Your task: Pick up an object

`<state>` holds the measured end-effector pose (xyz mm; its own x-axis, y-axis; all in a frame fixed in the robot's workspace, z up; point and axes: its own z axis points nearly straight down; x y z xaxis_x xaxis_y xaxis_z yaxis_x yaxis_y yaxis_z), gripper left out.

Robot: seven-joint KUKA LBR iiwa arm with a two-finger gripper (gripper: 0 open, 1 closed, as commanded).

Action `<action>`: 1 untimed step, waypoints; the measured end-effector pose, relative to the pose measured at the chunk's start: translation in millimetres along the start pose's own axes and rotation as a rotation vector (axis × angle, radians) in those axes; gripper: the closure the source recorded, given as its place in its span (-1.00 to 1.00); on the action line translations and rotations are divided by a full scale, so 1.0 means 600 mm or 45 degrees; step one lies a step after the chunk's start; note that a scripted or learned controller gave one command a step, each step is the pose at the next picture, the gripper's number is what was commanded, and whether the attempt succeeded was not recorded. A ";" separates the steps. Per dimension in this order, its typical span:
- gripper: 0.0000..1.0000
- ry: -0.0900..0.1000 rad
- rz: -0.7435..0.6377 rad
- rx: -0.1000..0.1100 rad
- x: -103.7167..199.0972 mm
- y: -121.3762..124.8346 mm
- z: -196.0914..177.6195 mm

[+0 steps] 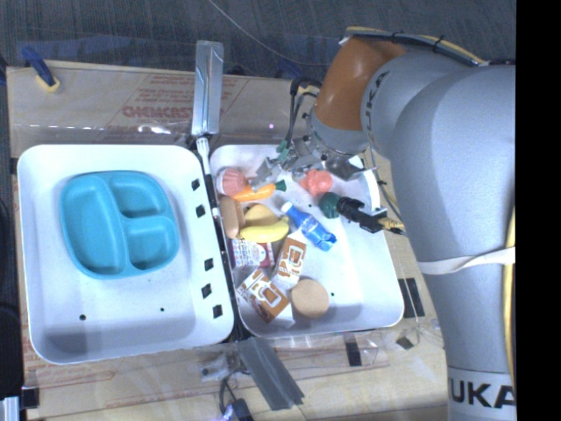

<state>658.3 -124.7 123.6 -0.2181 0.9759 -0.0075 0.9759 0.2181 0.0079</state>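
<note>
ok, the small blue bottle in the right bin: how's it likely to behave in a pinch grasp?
The small blue plastic bottle lies on its side, so it may roll under a nudge. Its round, glossy-looking body could slip from a pinch. It looks light, and with the yellow toy banana close beside it, a push might shift both.

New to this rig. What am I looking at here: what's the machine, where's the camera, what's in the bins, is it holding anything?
One fixed camera looks down at a slant on a bench with two shallow white bins. The big grey shape with the orange band is a KUKA robot arm reaching in from the right.

The left bin holds a blue divided tray. The right bin holds a jumble of toy food and packets: a banana, a carrot, a blue bottle, a round tan piece and small cartons.

The gripper sits low over the far end of the right bin. The wrist hides it too much to tell whether anything is held.
</note>
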 end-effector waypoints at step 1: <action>-1.00 -0.008 -0.440 -0.002 0.032 -0.006 0.042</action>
<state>651.0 -106.6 98.4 -0.5356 0.8443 -0.0164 0.8444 0.5357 0.0058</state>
